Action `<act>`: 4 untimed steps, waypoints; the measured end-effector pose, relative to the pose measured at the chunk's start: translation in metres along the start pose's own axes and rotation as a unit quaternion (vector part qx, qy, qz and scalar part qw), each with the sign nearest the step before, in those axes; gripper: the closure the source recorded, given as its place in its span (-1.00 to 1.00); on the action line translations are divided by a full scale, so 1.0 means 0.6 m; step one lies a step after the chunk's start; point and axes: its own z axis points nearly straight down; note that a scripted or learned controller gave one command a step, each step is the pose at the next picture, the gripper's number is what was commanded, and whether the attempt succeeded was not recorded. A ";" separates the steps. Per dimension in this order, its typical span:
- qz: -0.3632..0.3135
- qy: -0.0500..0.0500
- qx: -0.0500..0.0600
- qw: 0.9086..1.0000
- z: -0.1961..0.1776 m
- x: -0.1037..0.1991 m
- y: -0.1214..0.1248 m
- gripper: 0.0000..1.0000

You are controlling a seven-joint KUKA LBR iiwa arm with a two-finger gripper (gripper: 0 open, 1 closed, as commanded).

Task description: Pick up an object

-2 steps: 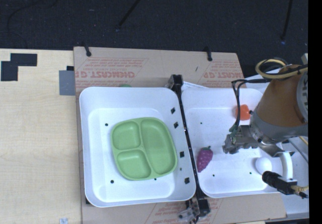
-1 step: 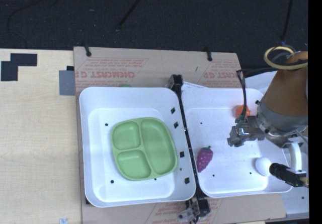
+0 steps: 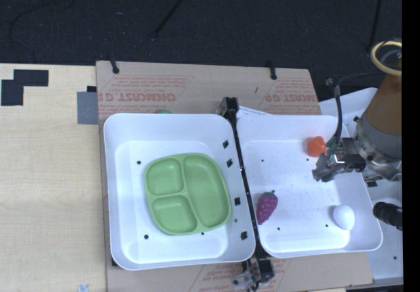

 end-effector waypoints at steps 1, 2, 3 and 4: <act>-0.003 0.002 0.002 1.000 0.002 0.089 0.046 1.00; -0.002 0.001 0.002 1.000 0.004 0.154 0.088 1.00; -0.001 0.001 0.003 1.000 0.039 0.227 0.122 1.00; -0.002 0.001 0.003 1.000 0.066 0.305 0.161 1.00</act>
